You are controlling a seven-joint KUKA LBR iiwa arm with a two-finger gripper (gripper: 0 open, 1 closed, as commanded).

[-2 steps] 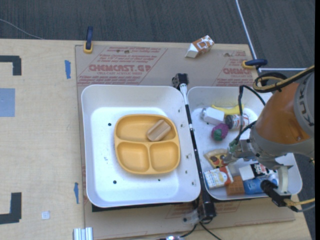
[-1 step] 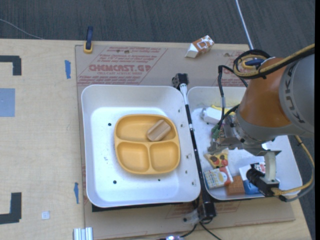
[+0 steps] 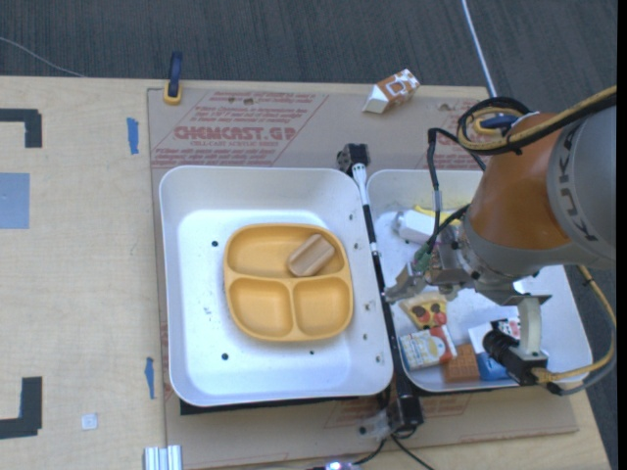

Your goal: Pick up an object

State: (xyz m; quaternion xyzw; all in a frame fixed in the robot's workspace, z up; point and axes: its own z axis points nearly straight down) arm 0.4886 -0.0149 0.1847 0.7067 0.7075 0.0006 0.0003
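My gripper (image 3: 419,278) hangs low over the left half of the right bin (image 3: 578,346), under the grey and orange wrist. Just below it lies a small yellow packet with red pictures (image 3: 426,312). Nearer the front rim are a pale carton (image 3: 426,349), a brown block (image 3: 460,365) and a blue item (image 3: 495,368). A white object (image 3: 412,225) lies at the bin's back left, behind the gripper. The arm hides the middle of this bin. In the left bin (image 3: 186,292) a yellow divided plate (image 3: 257,306) carries a tan block (image 3: 311,255) in its back compartment.
A small brown and white carton (image 3: 392,90) lies on the cardboard sheet behind the bins. A blue clamp (image 3: 174,74) stands at the sheet's back left corner. A black clip (image 3: 353,155) sits between the bins at the back. Cables loop over the arm.
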